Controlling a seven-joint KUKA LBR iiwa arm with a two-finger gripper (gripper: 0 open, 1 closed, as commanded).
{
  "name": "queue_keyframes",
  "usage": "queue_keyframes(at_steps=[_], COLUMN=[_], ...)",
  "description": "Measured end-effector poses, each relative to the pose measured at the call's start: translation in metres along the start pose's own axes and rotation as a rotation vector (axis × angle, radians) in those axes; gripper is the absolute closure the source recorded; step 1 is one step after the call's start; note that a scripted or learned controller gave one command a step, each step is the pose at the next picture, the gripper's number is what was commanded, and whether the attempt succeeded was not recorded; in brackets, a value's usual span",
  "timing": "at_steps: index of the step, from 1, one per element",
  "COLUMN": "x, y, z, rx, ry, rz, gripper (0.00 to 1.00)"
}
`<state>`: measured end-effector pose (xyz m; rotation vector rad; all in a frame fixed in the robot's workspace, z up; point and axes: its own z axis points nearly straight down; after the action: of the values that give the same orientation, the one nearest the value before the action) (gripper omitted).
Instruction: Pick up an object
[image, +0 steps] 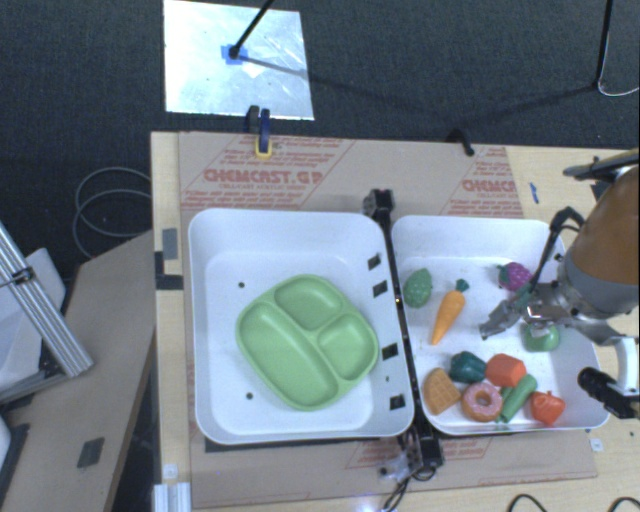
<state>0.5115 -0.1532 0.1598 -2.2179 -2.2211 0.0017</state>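
- Camera view: the toys sit heaped in the right bin (470, 232), so any pick starts there; the left bin (215, 250) bears a green tray (305, 342).
- The gripper (497, 325) hangs low among them, its state too blurred to tell, nothing visibly held.
- Carrot (449, 311) lies just left of it, apart from the pile, likely the easiest target.

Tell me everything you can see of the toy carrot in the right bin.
The carrot is an orange tapered toy, plastic-looking, with a small green top. It lies flat on the right bin's white floor, tilted, green end up-right and tip pointing down-left. It sits between a green leafy toy and the gripper, touching neither as far as the view shows.
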Motion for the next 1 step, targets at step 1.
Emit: queue_keyframes(at_steps=[1], x=[0.0016], y=[0.0031], z=[0.0625], rx=[0.0], ry=[0.0], rz=[0.0], gripper=[0.0])
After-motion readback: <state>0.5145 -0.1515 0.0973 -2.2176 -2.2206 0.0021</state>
